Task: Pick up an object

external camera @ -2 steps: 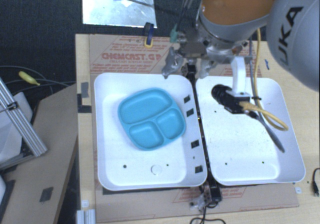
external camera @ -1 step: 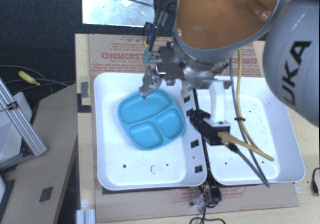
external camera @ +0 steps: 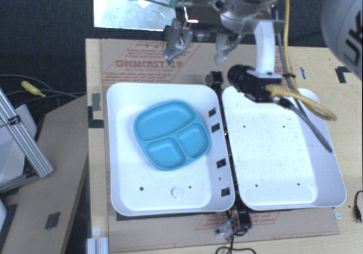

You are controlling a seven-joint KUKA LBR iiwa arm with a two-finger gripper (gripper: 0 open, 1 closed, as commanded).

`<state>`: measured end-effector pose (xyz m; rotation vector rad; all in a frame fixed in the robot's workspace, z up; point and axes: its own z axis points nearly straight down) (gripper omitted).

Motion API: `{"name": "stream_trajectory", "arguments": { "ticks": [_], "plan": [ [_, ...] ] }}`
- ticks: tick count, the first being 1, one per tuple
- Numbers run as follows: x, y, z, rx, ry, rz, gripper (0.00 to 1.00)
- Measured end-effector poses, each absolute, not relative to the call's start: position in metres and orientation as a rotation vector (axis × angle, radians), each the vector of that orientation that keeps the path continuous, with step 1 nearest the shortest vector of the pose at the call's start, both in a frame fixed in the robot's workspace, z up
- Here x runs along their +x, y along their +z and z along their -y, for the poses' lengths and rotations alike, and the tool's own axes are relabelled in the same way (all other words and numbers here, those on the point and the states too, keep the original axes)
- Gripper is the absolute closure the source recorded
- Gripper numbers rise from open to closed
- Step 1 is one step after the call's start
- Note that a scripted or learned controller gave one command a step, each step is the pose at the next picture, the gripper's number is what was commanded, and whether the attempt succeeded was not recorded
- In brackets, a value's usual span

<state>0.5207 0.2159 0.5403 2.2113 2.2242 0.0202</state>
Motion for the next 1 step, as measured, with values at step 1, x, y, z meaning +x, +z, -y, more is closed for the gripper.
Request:
{"name": "stream_trajectory", "arguments": {
  "ticks": [1],
  "plan": [
    [0.5199,0.5467,-0.2158,2.208,0.009,-2.233,1.0]
  ]
}}
